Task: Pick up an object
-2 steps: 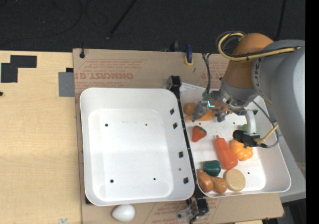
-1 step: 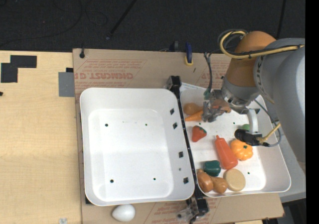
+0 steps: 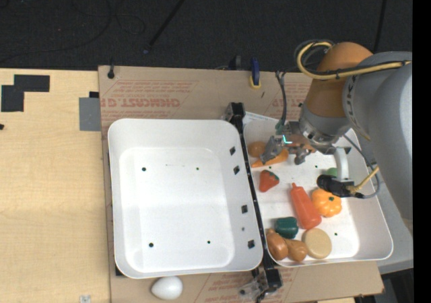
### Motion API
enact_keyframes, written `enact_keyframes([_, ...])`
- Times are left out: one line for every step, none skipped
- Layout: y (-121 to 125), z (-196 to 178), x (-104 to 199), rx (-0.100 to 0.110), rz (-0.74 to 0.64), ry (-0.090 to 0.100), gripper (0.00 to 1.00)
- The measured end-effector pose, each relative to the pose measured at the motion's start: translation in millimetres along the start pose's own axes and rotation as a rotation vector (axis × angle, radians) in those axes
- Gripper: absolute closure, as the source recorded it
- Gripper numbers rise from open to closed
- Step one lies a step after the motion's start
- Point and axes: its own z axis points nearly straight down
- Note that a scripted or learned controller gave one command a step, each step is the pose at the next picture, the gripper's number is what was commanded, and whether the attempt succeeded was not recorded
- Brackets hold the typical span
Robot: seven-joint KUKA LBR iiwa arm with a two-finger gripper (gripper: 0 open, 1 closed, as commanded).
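The arm [image 3: 350, 93] reaches in from the right and bends down over the right bin [image 3: 377, 241], its hand [image 3: 288, 149] low in the bin's upper left part. The angle does not let me tell whether the hand is open or closed, nor whether anything sits between its fingers.

Just beside the hand, to its left, lies an orange piece [image 3: 266, 153], close enough that touch cannot be ruled in or out. A small red strawberry-like toy [image 3: 269, 180] lies just below that, near the divider between the bins. Further down, a red-orange carrot-shaped toy [image 3: 304, 206] lies slanted in the middle of the bin, and an orange pepper-like toy [image 3: 327, 203] sits touching it on the right. A dark green piece [image 3: 285, 227] lies at the carrot's lower end. Along the bin's near edge sit a brown potato-like toy [image 3: 286, 246] and a pale round slice [image 3: 318, 243], side by side. All of these lie well apart from the hand.

The left bin [image 3: 121, 180] stands beside the right one on the counter [image 3: 47, 194], and a white egg-shaped object [image 3: 166, 287] rests outside it at its near edge
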Motion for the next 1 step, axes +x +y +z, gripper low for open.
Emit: enact_keyframes([-0.5,-8.4,-1.0,0.002,0.001,0.001,1.00])
